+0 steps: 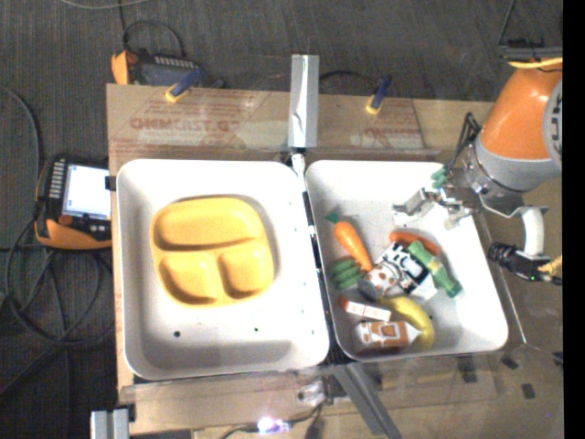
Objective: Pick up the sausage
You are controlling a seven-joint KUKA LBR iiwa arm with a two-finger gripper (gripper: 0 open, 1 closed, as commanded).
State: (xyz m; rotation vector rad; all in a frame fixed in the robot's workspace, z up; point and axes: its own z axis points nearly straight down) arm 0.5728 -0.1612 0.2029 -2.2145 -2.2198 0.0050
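- While the two-finger metal gripper (428, 201) hangs over the right white bin (494, 337), you see its fingers spread apart and holding nothing.
- The small reddish sausage (420, 242) lies just below the gripper, at the edge of a toy pile.
- It seems to touch the black-and-white printed carton (402, 268) and a green plastic piece (445, 279); a slightly offset descent could pinch those instead.
- The orange carrot (351, 242) sits further left, likely clear.
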